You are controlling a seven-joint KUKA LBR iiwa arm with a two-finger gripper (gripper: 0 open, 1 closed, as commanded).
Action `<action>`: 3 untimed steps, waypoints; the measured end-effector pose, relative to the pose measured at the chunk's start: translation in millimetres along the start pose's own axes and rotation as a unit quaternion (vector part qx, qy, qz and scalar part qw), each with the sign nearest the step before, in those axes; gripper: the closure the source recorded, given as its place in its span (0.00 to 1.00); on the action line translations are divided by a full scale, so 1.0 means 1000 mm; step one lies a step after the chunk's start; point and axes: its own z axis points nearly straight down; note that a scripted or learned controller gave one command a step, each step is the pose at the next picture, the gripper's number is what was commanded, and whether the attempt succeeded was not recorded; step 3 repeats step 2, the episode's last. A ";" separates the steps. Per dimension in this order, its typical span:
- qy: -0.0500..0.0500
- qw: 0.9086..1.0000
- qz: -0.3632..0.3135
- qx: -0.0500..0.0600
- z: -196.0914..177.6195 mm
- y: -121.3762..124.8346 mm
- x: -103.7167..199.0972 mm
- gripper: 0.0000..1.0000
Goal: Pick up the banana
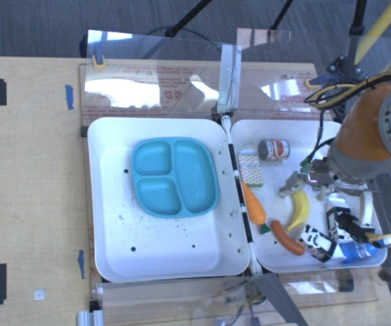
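The yellow banana [299,210] lies in the right bin [277,260], curved and running roughly top to bottom. My gripper [294,183] reaches in from the right under the grey wrist with its orange band [362,124]. Its tip sits just over the banana's upper end. Whether it touches the banana is unclear from this angle.
An orange carrot [254,206] and a reddish sausage [287,238] lie left of and below the banana. A small can [274,149] and a patterned pad [250,170] sit further up. A black-and-white item [317,240] and a blue object [355,251] lie at lower right. The left bin [113,243] holds a blue divided plate [175,176].
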 end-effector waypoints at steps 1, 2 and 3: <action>-0.001 1.000 0.001 -0.003 -0.011 0.001 0.000 1.00; -0.001 1.000 0.026 0.001 -0.167 0.034 0.038 1.00; -0.001 1.000 0.026 0.001 -0.167 0.034 0.038 1.00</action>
